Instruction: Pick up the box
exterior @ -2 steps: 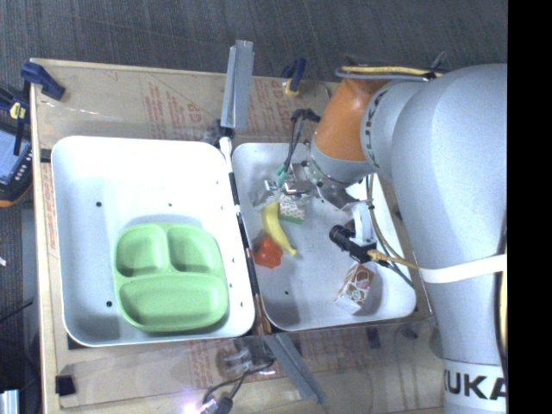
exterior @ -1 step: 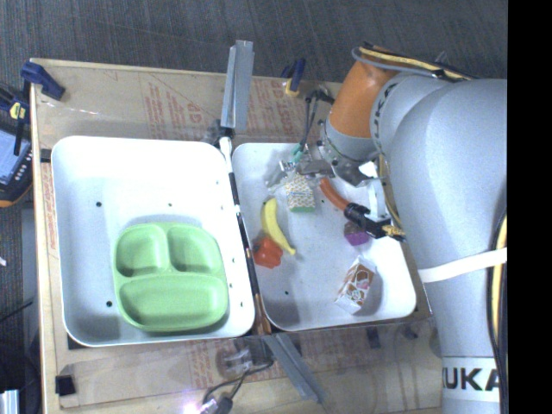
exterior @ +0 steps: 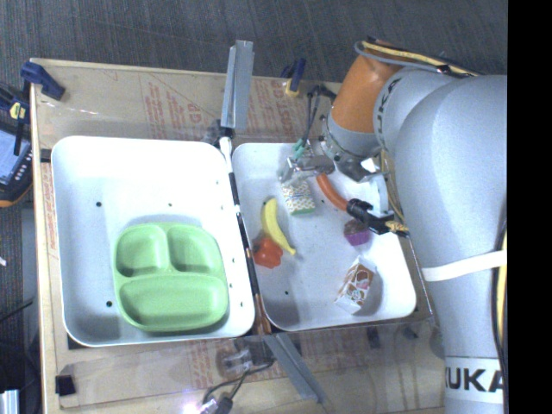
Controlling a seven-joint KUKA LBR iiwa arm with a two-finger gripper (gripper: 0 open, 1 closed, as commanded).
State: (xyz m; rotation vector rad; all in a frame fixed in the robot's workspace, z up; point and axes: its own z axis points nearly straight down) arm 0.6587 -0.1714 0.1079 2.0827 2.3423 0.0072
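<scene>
Over the right bin (exterior: 392,313) the arm (exterior: 448,145) reached in, gripper (exterior: 297,164) low at the far end, just above the speckled box (exterior: 299,198) — can't tell the finger state. Box sat on the floor beside the banana (exterior: 276,224) — pick not done, grasp and lift left

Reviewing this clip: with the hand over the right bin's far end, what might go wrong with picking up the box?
The hand sits at the speckled box, but the carrot and banana lie close beside it, so a closing grasp may catch or shove one of them. The box looks tilted, so it might slip out on lifting.
</scene>
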